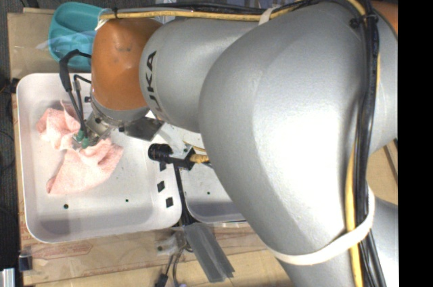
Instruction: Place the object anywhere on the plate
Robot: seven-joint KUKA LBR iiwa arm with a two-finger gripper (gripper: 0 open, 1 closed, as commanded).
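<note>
The arm comes in big from the right and covers most of the right bin (216,214). Its pincer (84,139) is down in the left bin (40,225), right on top of the pink cloth (84,167). That cloth is the only loose thing on view, so I take it for the object to be moved.

The cloth lies crumpled on the bin floor, spread from the far left, under the pincer, down to the near side. Its long line runs roughly from the far-left corner toward the near middle. The pincer sits about midway along it, at the bunched fold, so the cloth lies directly beneath the tip rather than off to one side.

The tip appears to touch or press into the fabric. The fingers are small and dark against the folds, and I cannot tell whether they are parted or closed, or whether any cloth is caught between them.

I see no plate; the arm hides much of the right side. A teal thing (73,28) sits on the table beyond the left bin's far edge.
</note>
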